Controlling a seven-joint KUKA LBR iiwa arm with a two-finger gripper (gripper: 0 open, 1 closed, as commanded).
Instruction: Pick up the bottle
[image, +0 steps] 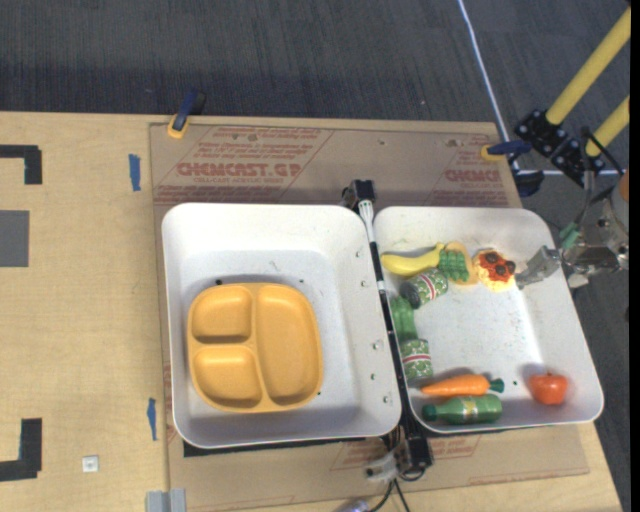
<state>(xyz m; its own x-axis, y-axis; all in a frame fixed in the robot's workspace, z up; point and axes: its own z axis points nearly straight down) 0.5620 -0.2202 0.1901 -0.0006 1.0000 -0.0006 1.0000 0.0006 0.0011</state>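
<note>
Pincer (545, 265) sits at the right bin's (520, 225) right rim, near the pizza-like toy (494, 266); cannot tell how it is set. Two green bottles (462, 408) lie in that bin: one flat along the front wall just below the carrot (457, 385), another (406, 335) lengthwise against the left wall. Banana (410, 262) at the back, tomato (548, 388) front right; yellow divided tray (255, 345) in the left bin (260, 225).
</note>
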